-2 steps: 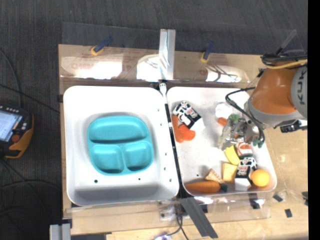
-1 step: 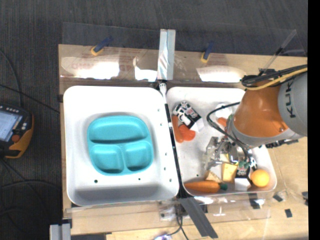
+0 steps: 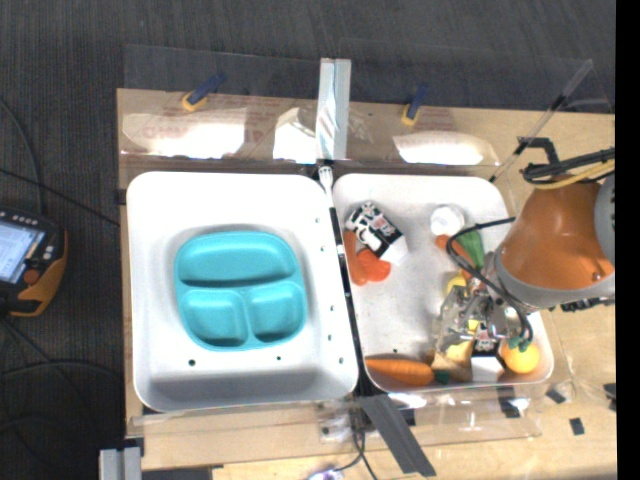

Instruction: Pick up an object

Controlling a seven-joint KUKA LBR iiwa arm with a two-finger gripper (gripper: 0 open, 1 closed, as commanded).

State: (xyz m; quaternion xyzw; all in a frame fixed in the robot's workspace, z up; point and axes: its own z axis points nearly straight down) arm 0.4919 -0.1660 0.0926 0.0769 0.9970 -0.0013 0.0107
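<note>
My gripper (image 3: pixel 462 330) reaches down into the right bin (image 3: pixel 400 308) near its front right corner, under the orange wrist band (image 3: pixel 555 238). It stands over a cluster of small toys there. An orange carrot (image 3: pixel 400 371) lies along the front wall to its left. A yellow and orange round toy (image 3: pixel 519 357) sits just right of it. Farther back lie a black-and-white toy on a red piece (image 3: pixel 372 236) and a white and orange item (image 3: pixel 446 222). A green piece (image 3: pixel 470 250) shows beside the wrist.
The left bin (image 3: pixel 160 368) holds a turquoise divided tray (image 3: pixel 240 286). A clear divider post (image 3: pixel 333 108) rises between the bins at the back. A handheld pendant (image 3: pixel 25 258) lies on the floor at the far left. Cables (image 3: pixel 560 166) hang at the right.
</note>
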